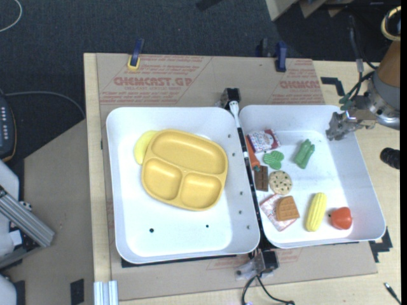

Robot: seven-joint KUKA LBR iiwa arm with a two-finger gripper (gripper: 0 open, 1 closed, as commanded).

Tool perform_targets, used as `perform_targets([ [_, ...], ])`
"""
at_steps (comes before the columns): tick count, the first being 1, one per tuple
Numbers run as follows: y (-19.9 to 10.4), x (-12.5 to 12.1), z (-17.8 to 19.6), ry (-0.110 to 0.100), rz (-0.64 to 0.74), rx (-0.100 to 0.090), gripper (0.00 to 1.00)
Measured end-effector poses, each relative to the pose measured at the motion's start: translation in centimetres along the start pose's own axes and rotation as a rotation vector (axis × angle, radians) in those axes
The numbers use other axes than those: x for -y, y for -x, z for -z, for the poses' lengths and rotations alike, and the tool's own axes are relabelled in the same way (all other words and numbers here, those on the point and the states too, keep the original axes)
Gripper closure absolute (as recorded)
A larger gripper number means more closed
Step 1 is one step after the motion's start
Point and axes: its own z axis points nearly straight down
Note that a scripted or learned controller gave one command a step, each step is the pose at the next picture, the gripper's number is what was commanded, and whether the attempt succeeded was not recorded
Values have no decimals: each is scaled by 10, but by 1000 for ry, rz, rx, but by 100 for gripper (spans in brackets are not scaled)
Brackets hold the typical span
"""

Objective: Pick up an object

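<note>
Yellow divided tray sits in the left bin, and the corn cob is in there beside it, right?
Not quite. The yellow divided tray is in the left bin, but the corn cob lies in the right bin, next to the tomato, as the camera view shows.

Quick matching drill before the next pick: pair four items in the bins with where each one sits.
Items:
1. yellow tray
2. corn
3. tomato
4. cookie

Places:
A. right bin, near right corner
B. left bin
C. right bin, middle, below the green broccoli
D. right bin, just left of the tomato

Pairs: 1-B, 2-D, 3-A, 4-C
</note>
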Motion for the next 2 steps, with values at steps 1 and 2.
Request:
perform_targets([
  [1, 0, -1, 14, 3, 0, 1, 100],
  [2, -41, -8, 12, 0, -1, 0, 100],
])
